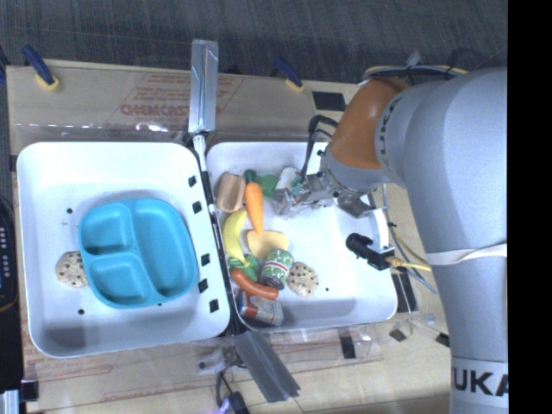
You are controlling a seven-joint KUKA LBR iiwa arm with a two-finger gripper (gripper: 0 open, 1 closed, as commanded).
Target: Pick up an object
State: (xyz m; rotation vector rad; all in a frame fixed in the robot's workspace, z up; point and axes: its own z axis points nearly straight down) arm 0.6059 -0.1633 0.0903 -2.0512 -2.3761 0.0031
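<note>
The right bin holds a pile of toy food along its left side: a carrot, a banana, a tan bread piece, a green item, a yellow wedge, a small can, a cookie and a hot dog. My gripper is down inside this bin near its back, just right of the carrot and green item. Its metal fingers point left toward the pile. Nothing is visibly held between them.
The left bin carries a blue divided plate and a cookie at its left wall. A metal divider clamp stands between the bins at the back. The arm's grey body covers the right bin's right side.
</note>
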